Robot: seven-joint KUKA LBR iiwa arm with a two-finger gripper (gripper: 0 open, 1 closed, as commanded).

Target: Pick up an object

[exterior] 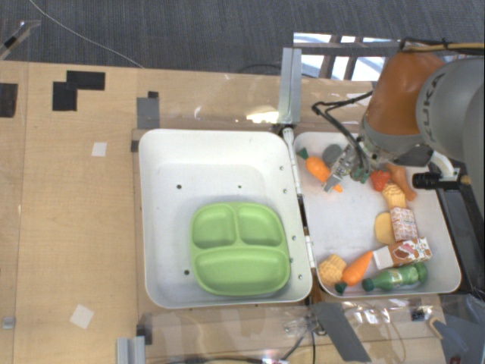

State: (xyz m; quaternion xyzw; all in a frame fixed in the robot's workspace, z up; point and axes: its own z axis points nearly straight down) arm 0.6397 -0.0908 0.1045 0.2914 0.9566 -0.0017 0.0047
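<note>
In the right bin (447,275), toward its upper left corner, a small orange carrot (317,168) lies on the white floor, just left of the fingers (339,174), which point down at the bin floor close beside it. Whether they touch the carrot cannot be told. The fingers are small and partly blurred against the grey wrist; how far apart they stand cannot be told, and nothing is clearly seen between them. The arm (413,101) comes in from the upper right of the frame. Right of the fingers lie a red and orange piece (383,178) and a yellow corn cob (392,196). Lower in the bin are a labelled can (403,224), another carrot (356,268), a green bottle (394,278) and a second corn piece (331,267). The left bin (167,158) holds a green divided plate (239,247).
</note>
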